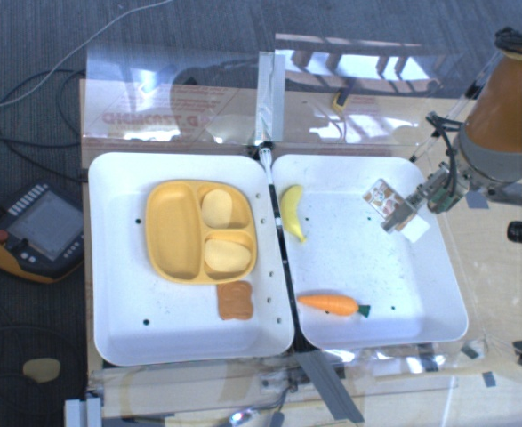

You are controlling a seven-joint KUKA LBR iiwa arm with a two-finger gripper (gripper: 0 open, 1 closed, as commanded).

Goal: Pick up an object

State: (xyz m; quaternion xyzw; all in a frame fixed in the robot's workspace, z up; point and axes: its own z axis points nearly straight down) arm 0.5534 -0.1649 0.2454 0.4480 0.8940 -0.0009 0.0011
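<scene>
two white bins (109, 238) on bench; dark carpet (29, 25) around; gripper (401, 218) state unclear

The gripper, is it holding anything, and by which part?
Cannot be told: the gripper sits beside a small printed card in the right white bin, its grasp unclear.

Yellow banana (293, 213), orange carrot (328, 304) — green-tipped — on white speckled bin (438, 278).
</scene>
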